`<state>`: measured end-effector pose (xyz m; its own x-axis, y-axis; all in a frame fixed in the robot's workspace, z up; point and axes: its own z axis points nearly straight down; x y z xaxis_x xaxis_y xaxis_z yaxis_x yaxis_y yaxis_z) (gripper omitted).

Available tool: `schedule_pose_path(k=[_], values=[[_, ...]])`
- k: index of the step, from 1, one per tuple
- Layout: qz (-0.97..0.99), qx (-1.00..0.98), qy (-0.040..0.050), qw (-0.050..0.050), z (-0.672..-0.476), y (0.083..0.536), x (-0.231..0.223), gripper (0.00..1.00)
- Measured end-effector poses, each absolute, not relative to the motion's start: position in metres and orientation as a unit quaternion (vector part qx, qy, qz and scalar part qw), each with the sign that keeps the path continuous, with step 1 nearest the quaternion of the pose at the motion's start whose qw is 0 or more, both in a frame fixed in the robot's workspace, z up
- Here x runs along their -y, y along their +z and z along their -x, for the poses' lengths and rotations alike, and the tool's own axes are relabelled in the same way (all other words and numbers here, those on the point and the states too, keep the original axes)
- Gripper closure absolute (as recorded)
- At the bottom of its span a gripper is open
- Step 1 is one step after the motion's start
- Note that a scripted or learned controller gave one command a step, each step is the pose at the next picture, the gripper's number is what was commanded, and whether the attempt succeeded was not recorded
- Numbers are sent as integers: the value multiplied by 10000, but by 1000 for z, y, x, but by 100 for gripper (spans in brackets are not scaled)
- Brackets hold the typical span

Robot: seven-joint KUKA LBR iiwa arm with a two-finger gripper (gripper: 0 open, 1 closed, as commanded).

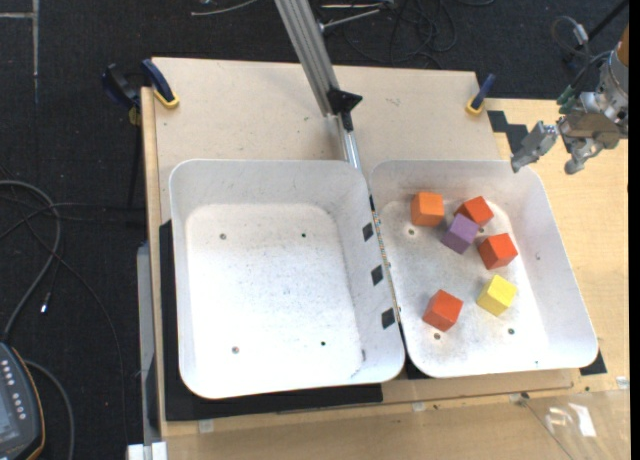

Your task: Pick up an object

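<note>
Several small blocks lie in the right bin (560, 288): an orange one (428, 208), a red one (476, 210), a purple one (461, 233), a red one (497, 249), a yellow one (497, 294) and a red-orange one (443, 309). My gripper (555, 151) hangs at the right edge of the view, above the far right corner of the right bin, well apart from the blocks. Its two fingers (528, 147) are spread wide with nothing between them.
The left bin (200, 188) sits beside the right one on a pale board (250, 108). A slanted metal pole (305, 33) rises from the board's back middle. Clamps hold the board at the back left (160, 86) and back right (480, 95).
</note>
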<state>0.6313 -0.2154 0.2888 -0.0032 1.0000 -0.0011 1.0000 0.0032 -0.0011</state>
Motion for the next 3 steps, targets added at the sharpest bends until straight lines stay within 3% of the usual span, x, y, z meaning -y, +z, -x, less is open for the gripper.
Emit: schedule_pose_path(k=[1,2,3], values=[[-7054,-7088,-18,-36,-637,190,183,0],[-7057,-7085,10,22,-671,182,178,0],[-7076,-7066,-18,-36,-575,148,143,0]])
